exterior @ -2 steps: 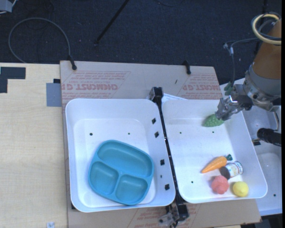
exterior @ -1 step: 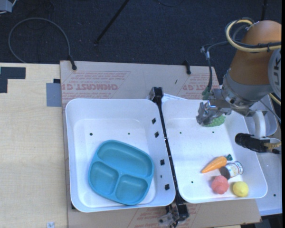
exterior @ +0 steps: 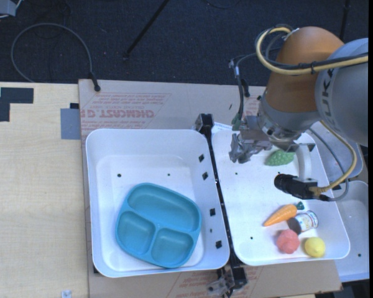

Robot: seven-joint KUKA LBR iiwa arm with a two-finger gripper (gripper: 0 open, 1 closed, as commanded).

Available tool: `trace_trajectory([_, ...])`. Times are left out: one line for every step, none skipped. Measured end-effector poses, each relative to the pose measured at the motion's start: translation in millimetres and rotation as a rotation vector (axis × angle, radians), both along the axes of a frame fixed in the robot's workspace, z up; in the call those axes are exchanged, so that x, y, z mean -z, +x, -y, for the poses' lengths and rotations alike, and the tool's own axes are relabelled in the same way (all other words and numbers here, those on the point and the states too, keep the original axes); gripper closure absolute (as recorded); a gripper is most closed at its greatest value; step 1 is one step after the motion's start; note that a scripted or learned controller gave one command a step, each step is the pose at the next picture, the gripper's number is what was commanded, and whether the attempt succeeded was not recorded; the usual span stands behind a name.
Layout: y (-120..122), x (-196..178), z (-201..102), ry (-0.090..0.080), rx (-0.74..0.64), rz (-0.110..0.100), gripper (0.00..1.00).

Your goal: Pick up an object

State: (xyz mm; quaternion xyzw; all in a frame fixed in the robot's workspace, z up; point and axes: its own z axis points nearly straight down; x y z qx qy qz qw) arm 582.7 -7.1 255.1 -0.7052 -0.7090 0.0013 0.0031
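My gripper [exterior: 240, 153] hangs over the back left part of the right bin [exterior: 252, 228], its grey fingers pointing down with nothing visible between them. A green leafy toy [exterior: 280, 158] lies just to its right, partly under the arm. Toward the bin's front right lie an orange carrot [exterior: 280, 214], a small white bottle [exterior: 306, 221], a pink ball-like toy [exterior: 288, 241] and a yellow lemon [exterior: 314, 247]. The left bin [exterior: 105, 166] holds a blue divided plate [exterior: 158, 224].
A black divider rail [exterior: 211, 185] runs between the two bins. The grey and orange arm [exterior: 304, 73] covers the back right corner of the right bin. Cardboard lies under both bins, and a wooden bench top extends to the left.
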Motion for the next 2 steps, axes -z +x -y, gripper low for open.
trace_trajectory([14, 13, -47, -0.001, 0.001, 0.001, 1.00])
trace_trajectory([18, 27, -89, -0.002, 0.002, 0.000, 1.00])
